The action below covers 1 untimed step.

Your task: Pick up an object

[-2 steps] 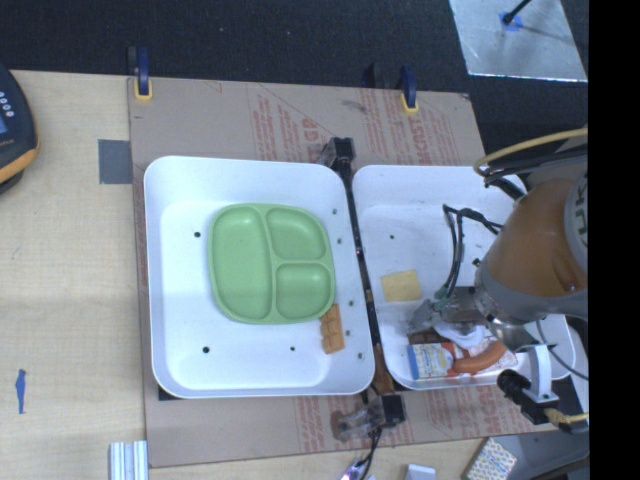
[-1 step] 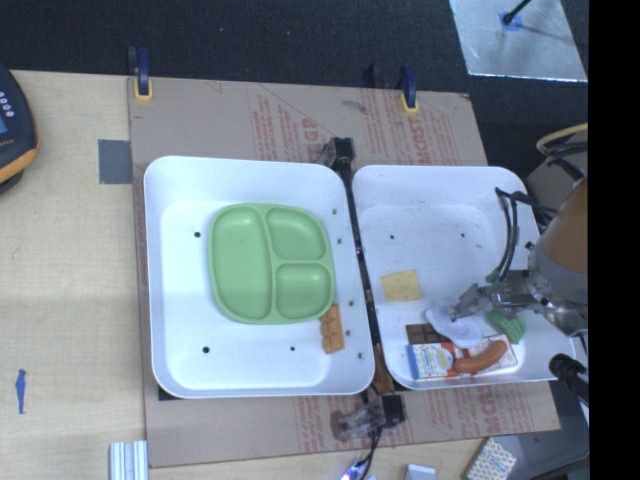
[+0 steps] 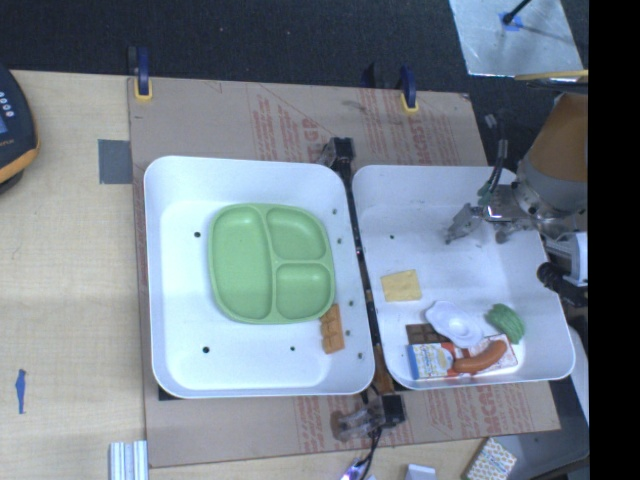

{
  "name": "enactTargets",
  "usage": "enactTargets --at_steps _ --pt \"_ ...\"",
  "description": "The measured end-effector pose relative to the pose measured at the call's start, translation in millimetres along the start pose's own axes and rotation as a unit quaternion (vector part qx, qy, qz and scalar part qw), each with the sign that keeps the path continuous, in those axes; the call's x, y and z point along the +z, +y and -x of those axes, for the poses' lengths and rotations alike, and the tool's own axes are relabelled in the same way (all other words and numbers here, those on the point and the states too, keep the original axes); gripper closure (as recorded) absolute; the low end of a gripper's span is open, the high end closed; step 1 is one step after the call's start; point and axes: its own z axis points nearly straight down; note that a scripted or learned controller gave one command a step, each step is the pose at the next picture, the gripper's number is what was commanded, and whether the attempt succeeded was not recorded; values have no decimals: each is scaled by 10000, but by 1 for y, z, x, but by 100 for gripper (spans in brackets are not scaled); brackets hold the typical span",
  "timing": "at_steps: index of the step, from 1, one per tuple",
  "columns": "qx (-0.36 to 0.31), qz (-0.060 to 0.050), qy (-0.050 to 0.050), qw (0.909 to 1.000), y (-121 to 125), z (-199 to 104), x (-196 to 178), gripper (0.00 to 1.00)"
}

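The right bin (image 3: 420, 193) holds a yellow square piece (image 3: 401, 285), a white crumpled item (image 3: 453, 323), a green item (image 3: 506, 320), a red sausage-shaped item (image 3: 480, 358) and a small printed carton (image 3: 430, 361), clustered near its front right. My gripper (image 3: 482, 221) hangs over the bin's upper right part, its grey fingers spread apart with nothing between them. The left bin (image 3: 175, 268) holds a green divided plate (image 3: 270, 263) and an orange-brown waffle-like piece (image 3: 331, 329) near its front right corner.
Both bins rest on a brown cardboard sheet (image 3: 250, 118) clamped at the back. A dark divider with clips runs between the bins (image 3: 355, 258). A device sits at the far left edge (image 3: 12, 123). The arm body fills the right edge (image 3: 555, 158).
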Motion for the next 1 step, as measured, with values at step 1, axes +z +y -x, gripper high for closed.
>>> enactTargets --at_steps 1 --pt "26 -29 8 10000 -33 14 -70 0"
